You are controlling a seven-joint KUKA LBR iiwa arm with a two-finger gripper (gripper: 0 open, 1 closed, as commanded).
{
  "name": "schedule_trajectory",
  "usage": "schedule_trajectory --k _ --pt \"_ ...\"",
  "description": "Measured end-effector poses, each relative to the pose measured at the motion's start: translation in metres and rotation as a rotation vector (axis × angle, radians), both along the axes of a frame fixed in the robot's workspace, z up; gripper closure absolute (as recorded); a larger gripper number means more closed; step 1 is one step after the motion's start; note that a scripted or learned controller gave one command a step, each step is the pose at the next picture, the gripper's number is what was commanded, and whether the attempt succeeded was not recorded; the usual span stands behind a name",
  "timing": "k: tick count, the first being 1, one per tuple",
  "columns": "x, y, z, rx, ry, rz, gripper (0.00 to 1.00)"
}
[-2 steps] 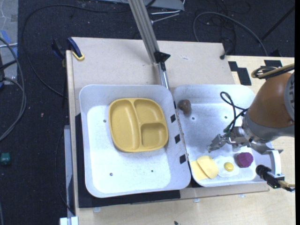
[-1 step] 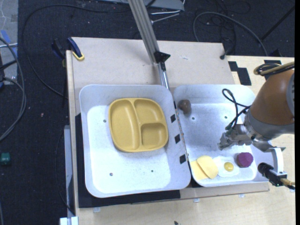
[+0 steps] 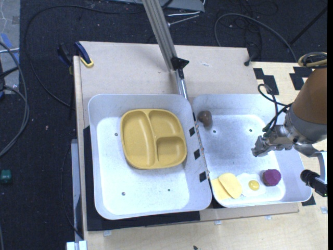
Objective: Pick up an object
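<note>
The right bin holds a small brown lump at its far left corner. Along its near edge lie pale yellow slices, a small yellow round piece and a purple ball. My gripper hangs over the right side of this bin, above and slightly left of the purple ball. Nothing shows between its fingers, and their spacing is unclear from this angle.
The left bin carries a yellow divided plate. A metal pole slants down to the divider between the bins. The grey arm enters from the right. Cables lie on the dark floor around the bench.
</note>
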State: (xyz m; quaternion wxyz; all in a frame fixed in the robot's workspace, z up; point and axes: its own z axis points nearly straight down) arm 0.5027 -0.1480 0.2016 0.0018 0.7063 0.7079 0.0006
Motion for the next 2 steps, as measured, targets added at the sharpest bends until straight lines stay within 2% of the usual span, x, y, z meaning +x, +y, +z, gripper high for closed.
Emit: schedule_trajectory --k 1,2 --pt "0.002 -0.008 0.059 -0.001 -0.001 0.0 1.0" --pt "0.003 -0.009 0.085 0.0 -0.001 0.001 1.0"
